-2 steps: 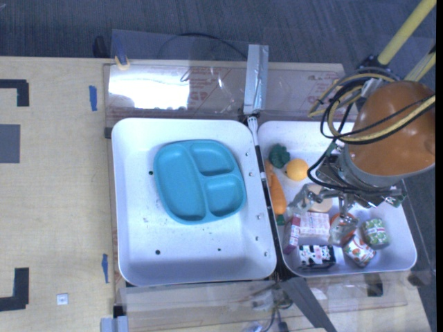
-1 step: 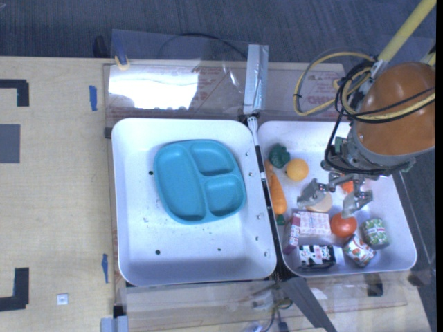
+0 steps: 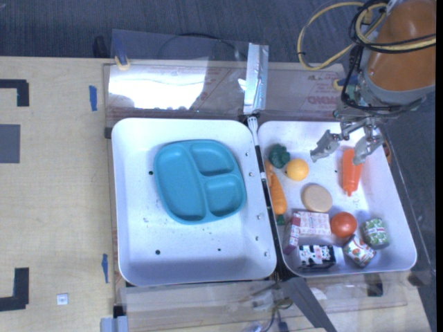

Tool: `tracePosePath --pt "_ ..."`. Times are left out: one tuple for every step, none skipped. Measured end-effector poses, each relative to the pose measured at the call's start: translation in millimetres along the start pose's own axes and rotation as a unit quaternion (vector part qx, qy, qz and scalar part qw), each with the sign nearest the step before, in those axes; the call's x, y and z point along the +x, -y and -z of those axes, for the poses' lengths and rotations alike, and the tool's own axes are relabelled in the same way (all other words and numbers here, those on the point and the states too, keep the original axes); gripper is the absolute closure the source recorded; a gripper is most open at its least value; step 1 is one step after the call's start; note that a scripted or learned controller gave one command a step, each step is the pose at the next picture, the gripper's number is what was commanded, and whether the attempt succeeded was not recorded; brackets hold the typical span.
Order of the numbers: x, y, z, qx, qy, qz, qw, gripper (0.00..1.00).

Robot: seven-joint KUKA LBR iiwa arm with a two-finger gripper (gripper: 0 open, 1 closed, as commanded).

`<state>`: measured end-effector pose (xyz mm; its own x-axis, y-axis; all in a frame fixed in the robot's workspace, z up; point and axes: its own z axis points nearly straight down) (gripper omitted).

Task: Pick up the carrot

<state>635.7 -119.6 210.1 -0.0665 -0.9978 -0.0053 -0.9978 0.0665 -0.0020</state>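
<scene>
An orange carrot (image 3: 277, 194) with a green stub at its near end lies along the left wall of the right bin (image 3: 401, 206). A second, redder carrot-shaped piece (image 3: 350, 173) lies upright in the picture near the bin's right side. My gripper (image 3: 344, 146) hangs over the back of the right bin, open, with its fingers spread wide. Its right finger (image 3: 365, 147) is right at the top end of the redder piece, and its left finger (image 3: 323, 146) is over bare bin floor. Nothing sits between the fingers.
In the right bin are a green broccoli (image 3: 279, 155), a yellow ball (image 3: 297, 169), a tan disc (image 3: 318, 198), a tomato (image 3: 343, 223), a pink box (image 3: 309, 225), a black-and-white carton (image 3: 315, 255) and two green-wrapped items (image 3: 374, 232). A blue divided plate (image 3: 201, 180) lies in the left bin (image 3: 131, 206).
</scene>
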Motion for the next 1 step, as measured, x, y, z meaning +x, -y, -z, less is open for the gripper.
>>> tracePosePath --pt "-16.3 13.5 -112.7 -0.006 0.001 0.124 0.9922 0.00"
